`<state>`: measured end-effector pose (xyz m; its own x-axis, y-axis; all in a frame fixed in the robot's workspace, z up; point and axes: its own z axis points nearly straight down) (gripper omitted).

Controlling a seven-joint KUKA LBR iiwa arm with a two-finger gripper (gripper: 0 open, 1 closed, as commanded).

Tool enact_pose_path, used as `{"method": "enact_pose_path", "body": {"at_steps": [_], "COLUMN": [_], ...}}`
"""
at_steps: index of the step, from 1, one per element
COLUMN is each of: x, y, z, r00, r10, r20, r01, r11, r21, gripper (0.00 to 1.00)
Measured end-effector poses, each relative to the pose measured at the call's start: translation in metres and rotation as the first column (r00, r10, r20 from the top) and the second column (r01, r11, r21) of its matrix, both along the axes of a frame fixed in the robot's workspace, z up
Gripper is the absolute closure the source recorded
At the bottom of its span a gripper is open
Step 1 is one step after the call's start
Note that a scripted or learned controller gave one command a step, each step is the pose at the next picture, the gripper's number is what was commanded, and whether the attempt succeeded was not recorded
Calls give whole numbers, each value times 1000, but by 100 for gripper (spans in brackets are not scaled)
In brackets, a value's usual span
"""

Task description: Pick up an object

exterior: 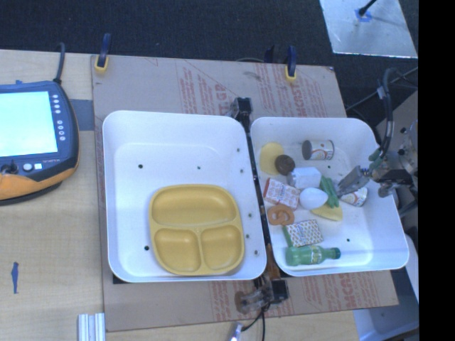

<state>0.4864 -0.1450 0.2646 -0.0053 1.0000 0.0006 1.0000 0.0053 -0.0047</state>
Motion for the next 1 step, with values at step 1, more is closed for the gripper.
{"method": "enact_pose_path", "body": {"at_steps": [1], "x": [119], "y": [-7], "z": [-109], "r00": [1000], "r10": [2], "r20": [-4], "r01": [-2], "r11": [1000], "r21": [-1], "gripper": [0]}}
